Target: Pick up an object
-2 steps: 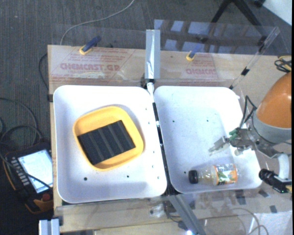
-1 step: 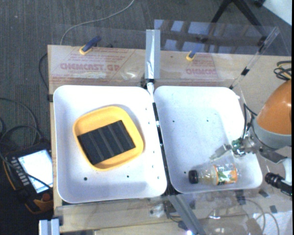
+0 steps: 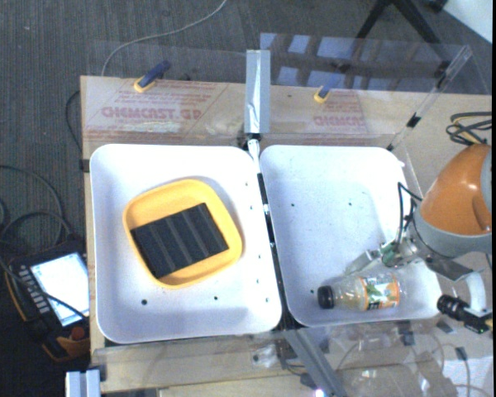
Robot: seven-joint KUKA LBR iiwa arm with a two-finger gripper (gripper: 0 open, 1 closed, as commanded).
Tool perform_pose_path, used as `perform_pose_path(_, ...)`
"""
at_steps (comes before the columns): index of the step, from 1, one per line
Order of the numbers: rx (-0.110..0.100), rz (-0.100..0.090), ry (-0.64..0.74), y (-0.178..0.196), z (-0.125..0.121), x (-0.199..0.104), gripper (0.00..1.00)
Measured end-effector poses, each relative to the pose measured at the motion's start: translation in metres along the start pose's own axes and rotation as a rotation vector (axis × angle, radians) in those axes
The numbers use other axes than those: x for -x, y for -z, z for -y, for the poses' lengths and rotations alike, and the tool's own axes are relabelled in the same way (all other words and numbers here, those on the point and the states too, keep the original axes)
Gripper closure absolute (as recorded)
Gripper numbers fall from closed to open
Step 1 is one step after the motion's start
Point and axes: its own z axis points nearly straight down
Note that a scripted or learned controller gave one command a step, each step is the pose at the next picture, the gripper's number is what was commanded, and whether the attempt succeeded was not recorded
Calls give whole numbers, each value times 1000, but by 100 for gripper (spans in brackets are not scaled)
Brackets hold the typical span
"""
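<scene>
Two white bins sit side by side on the bench. The left bin (image 3: pixel 107 222) holds a yellow dish (image 3: pixel 182 232) with rounded corners, lying flat near the bin's middle, and on the dish rests a black ribbed slab (image 3: pixel 179 239), turned at a slant to the bin's walls. The right bin (image 3: pixel 331 197) holds a bottle (image 3: pixel 361 294) lying on its side near the front right corner, its black cap (image 3: pixel 324 296) pointing toward the left bin. The bottle is clear plastic with an amber tint and a label of orange, green and white round its body. Just behind the bottle, toward the arm, lies something crumpled and see-through (image 3: pixel 365 263); what it is cannot be told. The arm (image 3: pixel 459 205) comes in at the right edge, its orange band over the right bin's far right side, and the wrist below it reaches down to a spot just above and right of the bottle. The gripper (image 3: pixel 394 255) is seen only as a small dark and green tip there, near the bottle but not plainly touching it, and whether it is released or clenched cannot be told.
</scene>
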Motion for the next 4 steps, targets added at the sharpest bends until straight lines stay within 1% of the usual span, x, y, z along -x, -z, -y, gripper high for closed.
perform_pose_path(1,-10,-9,-452,41,5,17,0)
perform_pose_path(2,-1,2,-271,0,-1,-5,0)
perform_pose_path(3,7,3,-269,11,-4,-5,100)
perform_pose_path(4,7,2,-269,11,-4,-5,0)
